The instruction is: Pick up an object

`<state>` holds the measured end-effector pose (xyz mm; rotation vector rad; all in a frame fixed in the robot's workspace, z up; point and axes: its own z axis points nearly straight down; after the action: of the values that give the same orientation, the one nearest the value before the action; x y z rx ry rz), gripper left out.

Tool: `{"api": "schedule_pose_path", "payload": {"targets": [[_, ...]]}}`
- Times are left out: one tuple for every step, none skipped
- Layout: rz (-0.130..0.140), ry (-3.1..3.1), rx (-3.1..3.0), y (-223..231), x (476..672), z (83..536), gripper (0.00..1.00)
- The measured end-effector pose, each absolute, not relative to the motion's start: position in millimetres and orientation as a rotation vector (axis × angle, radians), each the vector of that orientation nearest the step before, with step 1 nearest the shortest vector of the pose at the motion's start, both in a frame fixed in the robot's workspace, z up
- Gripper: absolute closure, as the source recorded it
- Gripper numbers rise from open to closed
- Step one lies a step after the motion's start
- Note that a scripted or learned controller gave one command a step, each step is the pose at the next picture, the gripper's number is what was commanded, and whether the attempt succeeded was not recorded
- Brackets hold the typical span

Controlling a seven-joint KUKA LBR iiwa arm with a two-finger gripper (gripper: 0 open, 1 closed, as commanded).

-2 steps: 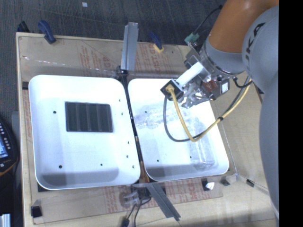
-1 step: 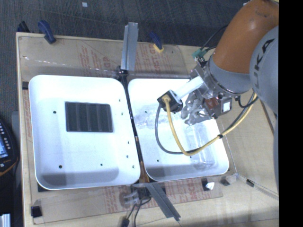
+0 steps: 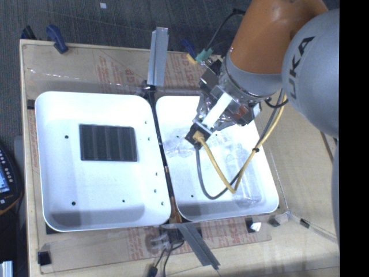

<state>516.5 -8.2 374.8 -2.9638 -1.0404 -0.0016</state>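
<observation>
While the arm (image 3: 271,45) hangs over the right bin (image 3: 193,203), jaws' state can't be told; a faint clear object (image 3: 174,147), maybe plastic, lies just beside them toward the left bin (image 3: 57,183), which holds a dark ribbed slab (image 3: 108,142).

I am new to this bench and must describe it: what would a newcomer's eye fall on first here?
First, the large grey arm with an orange band, reaching in from the right and hanging over the right shallow white bin. Next, the dark grey ribbed rectangular panel, lying flat in the left shallow white bin. The right bin also seems to hold faint clear pieces, hard to make out.
</observation>
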Motion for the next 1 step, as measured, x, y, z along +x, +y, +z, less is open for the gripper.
{"api": "schedule_pose_path", "payload": {"targets": [[0.008, -1.47, -2.772, -101.3, 522.8, 226.4, 1.0]]}}
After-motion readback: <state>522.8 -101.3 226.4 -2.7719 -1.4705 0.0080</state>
